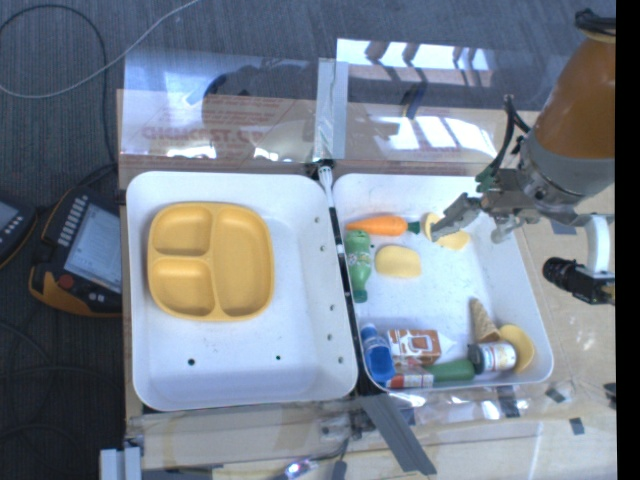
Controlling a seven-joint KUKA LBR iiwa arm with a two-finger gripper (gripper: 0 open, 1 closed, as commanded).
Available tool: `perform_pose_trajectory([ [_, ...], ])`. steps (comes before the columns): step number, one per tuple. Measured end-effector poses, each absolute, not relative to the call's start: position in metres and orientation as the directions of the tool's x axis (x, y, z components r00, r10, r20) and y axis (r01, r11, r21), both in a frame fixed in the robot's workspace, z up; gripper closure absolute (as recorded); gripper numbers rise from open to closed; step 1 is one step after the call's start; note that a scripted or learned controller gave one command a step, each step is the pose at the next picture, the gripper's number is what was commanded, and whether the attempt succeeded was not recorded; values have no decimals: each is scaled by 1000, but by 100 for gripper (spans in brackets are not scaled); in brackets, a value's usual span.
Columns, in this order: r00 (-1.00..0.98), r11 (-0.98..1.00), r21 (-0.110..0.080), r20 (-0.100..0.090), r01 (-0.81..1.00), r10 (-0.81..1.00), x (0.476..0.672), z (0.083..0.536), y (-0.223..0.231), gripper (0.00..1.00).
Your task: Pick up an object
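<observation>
Carrot (377, 225) lying in right bin (505, 286), arm reaching over it, jaws (478, 215) spread open

The yellow divided plate (211, 261) looks like smooth, softly glossy plastic. Both white bins (240, 373) look like smooth matt plastic. The floor (80, 88) carries dark, ribbed carpet.

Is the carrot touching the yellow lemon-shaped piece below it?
Apart. The camera view shows bare white bin floor between the carrot and the yellow piece.
</observation>
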State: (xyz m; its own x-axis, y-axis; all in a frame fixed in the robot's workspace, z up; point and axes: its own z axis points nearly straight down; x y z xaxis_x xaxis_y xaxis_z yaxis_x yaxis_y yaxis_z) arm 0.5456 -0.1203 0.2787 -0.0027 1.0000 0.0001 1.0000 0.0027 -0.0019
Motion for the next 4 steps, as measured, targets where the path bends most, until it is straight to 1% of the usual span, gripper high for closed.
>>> perform_pose_trajectory([
  [1,-89,89,-3,0,996,996,613,191,-105,0],
  [2,-96,96,0,-1,995,995,647,97,-102,0],
  [3,-96,96,-7,2,995,995,646,104,-101,100],
  [4,72,-72,-10,-3,997,997,666,181,-61,100],
])
